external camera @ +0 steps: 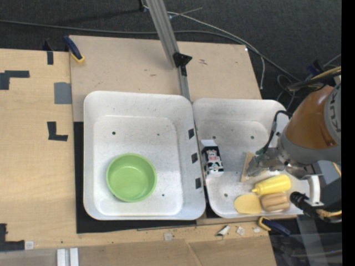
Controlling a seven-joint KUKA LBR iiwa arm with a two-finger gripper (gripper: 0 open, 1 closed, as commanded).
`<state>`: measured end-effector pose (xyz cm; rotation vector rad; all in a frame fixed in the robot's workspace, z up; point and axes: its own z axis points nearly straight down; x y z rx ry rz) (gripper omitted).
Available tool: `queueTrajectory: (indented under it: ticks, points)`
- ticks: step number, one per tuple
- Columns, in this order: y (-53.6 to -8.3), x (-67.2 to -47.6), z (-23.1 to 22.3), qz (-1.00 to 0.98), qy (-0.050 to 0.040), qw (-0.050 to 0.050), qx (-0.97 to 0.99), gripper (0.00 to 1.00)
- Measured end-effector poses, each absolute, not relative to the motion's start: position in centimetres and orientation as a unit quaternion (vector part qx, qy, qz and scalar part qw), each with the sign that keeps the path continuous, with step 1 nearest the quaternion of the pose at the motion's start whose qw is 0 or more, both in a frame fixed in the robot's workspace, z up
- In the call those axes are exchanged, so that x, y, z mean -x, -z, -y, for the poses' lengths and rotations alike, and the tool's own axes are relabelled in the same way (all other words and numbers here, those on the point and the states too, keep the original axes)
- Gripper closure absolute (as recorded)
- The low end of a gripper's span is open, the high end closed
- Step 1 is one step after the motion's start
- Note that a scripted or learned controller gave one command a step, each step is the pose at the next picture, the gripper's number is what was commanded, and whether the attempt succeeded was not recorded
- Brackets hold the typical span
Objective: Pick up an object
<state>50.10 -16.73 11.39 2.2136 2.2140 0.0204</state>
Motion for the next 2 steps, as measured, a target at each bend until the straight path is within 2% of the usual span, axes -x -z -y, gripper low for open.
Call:
queueTrajectory:
  ticks: [1,2]
  points:
    - [-15.9,-49.4,16.3,-0.708,0.0001,-0.002,-0.707,1.0]
    - [-20.2,-49.5,16.2,-0.708,-0.0007,0.0,-0.707,1.0]
